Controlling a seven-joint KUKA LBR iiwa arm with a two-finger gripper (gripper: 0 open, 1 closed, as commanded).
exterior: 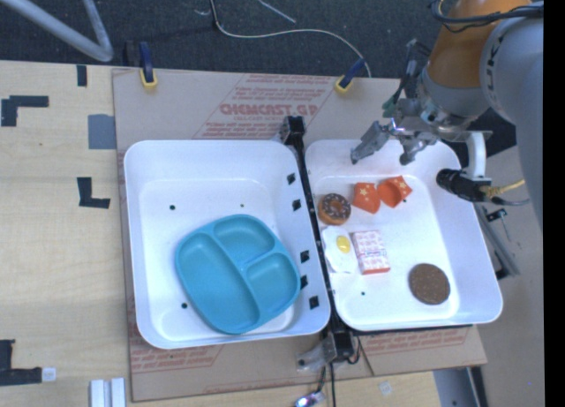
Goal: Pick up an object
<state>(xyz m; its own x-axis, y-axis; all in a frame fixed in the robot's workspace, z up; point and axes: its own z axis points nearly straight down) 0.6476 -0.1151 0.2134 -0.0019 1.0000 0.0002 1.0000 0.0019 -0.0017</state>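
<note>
1. The two-finger hand hangs released, fingers spread, grasping nothing, over the far edge of the right shallow white bin
2. The nearest candidates, two orange-red crumpled pieces, lie just below it, near that far edge
3. Risk: closing too high catches nothing, or nudges a piece into the brown sprinkled doughnut
</note>
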